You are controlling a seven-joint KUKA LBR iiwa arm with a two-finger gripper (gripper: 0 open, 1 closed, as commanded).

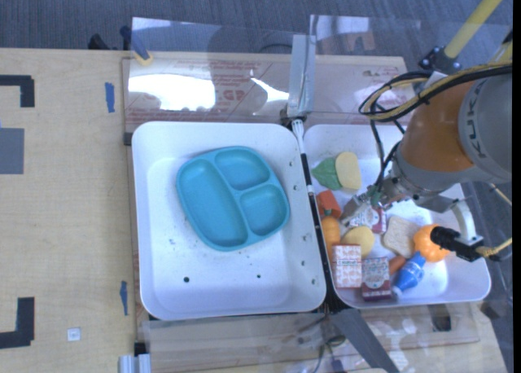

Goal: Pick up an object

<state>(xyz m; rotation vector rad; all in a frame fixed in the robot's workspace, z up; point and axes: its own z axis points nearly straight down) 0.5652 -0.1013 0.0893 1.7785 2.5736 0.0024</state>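
- Objects for picking lie heaped in the right bin [472,286], under and around the gripper [368,204]; no single target is named, so any of them would serve.
- We place the gripper low over the middle of the pile, at the end of the arm [440,139] reaching in from the right. Whether it is parted or closed we cannot tell; the wrist body and the clutter hide it.
- Nothing can be seen lifted clear of the heap, so we judge the pick as not yet made.
- Just beyond the gripper, toward the back wall of the bin: a yellow oval piece [348,170] overlapping a green piece [327,173].
- To the gripper's left, near the divider: a small red-orange item [328,200] and an orange one [330,229] below it.
- Just on the near side of the gripper: a slice of toast [400,236]; past that, an orange fruit [426,243] and a blue bottle [409,274].
- Nearer the front edge: a small carton [348,266] and a dark red box [376,276], side by side.
- Well off to the left, in the left bin [163,282], sits a blue divided plate [233,196], apart from the arm.
- Left to do, by our reading: close on one item and raise it clear. Tight packing may let neighbours snag or slip.
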